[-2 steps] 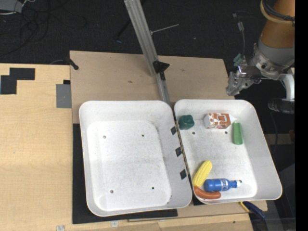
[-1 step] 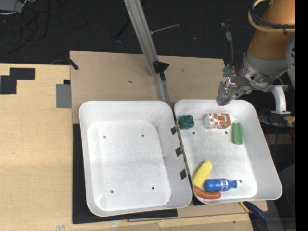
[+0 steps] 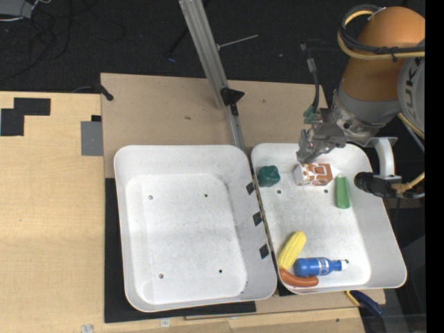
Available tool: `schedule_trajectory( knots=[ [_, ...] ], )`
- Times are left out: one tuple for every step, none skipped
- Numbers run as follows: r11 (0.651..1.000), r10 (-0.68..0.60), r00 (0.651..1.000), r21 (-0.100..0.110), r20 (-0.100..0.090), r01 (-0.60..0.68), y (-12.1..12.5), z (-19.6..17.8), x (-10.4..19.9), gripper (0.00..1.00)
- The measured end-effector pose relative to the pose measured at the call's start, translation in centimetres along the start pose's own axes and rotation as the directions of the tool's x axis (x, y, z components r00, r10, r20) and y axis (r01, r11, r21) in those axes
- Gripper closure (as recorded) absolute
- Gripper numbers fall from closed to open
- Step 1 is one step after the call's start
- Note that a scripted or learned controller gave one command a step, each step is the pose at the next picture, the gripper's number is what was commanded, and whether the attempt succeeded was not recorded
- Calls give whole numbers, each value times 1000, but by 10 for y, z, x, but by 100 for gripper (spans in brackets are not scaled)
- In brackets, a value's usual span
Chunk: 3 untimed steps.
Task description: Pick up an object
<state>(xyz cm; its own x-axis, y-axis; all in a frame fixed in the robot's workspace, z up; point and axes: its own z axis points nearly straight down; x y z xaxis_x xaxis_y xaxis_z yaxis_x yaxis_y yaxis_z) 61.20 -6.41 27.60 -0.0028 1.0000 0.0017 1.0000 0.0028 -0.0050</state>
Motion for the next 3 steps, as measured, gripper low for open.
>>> schedule_trajectory(
  knots=[
    [1000, -1, 1000, 2, 0, 1, -28, 11, 55, 100],
    [1000, -1, 1000, 2, 0, 1, -46, 30, 108, 100],
    [1000, -1, 1000, 2, 0, 1, -73, 28, 151, 100]
  ],
)
